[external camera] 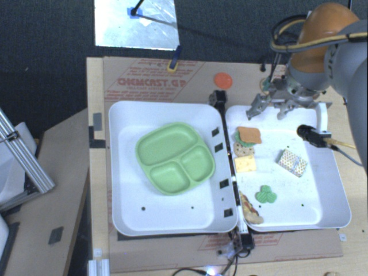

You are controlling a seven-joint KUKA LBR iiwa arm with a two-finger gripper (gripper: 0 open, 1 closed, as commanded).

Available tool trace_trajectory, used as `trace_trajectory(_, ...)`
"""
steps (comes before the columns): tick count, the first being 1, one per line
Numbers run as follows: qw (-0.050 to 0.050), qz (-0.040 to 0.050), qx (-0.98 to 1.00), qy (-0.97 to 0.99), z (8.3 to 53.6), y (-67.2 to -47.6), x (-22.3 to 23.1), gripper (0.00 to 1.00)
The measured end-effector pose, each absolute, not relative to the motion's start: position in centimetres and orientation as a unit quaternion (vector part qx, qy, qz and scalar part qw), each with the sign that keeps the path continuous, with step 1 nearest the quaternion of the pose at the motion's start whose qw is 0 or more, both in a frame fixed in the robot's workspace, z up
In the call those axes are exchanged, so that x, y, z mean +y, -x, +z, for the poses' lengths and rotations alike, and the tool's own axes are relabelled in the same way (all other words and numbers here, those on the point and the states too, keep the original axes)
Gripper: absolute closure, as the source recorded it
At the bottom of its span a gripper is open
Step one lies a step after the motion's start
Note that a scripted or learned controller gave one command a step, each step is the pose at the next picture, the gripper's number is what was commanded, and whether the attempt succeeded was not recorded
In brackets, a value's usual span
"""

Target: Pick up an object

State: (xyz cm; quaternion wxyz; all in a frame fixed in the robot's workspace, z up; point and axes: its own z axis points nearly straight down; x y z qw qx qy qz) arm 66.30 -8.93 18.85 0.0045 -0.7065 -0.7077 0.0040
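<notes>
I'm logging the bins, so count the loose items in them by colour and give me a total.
Green: 2, divided plate, small green piece
Orange-brown: 2, sandwich-like piece, piece by the divider
Yellow: 1, block
Patterned white: 1, packet
Total: 6

Two bins are set side by side on the tabletop (144, 79). The left bin (123, 211) holds a divided tray (174, 157) near its centre. In the right bin (328, 206), a sandwich piece (249, 135) lies near the dividing edge, with a cracker (244, 151) and a block (245, 164) directly in front of it. A wrapped packet (292, 162) lies to their right. A leafy piece (265, 195) lies further forward, and a pizza slice (250, 210) is positioned at the front left corner. The hand (269, 111) is located above the rear edge of the right bin.
</notes>
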Motion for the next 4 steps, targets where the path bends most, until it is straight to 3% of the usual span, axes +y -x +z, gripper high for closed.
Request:
trace_trajectory(1,-0.001,-0.0004,-0.708,0.706,19.7,-66.6,-8.9,0.00)
trace_trajectory(3,0.000,0.0002,-0.708,0.707,8.6,-65.8,-8.7,0.00)
trace_trajectory(4,-0.001,-0.0014,-0.708,0.707,10.0,-66.0,-8.7,1.00)
